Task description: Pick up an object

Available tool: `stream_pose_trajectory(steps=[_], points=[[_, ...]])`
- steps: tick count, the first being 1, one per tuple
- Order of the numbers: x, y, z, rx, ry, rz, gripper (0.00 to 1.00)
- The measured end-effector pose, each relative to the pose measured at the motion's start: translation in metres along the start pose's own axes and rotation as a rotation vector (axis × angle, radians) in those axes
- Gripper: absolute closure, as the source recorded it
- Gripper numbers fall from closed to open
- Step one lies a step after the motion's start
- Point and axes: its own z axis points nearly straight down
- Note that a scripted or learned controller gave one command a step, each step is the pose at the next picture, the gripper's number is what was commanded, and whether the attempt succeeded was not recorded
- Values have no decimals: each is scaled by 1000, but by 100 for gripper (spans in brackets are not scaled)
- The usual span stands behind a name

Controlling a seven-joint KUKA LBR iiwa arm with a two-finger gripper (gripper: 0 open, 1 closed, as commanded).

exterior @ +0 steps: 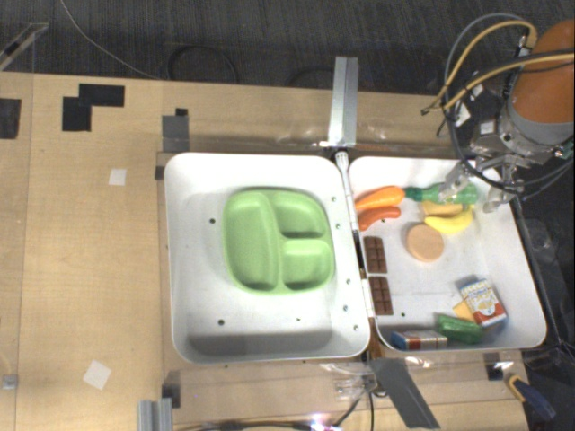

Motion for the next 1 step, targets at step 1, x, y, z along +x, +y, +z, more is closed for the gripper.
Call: stream_pose_trajectory(steps=[1], points=[[8, 28, 67, 2, 1, 46, 0]])
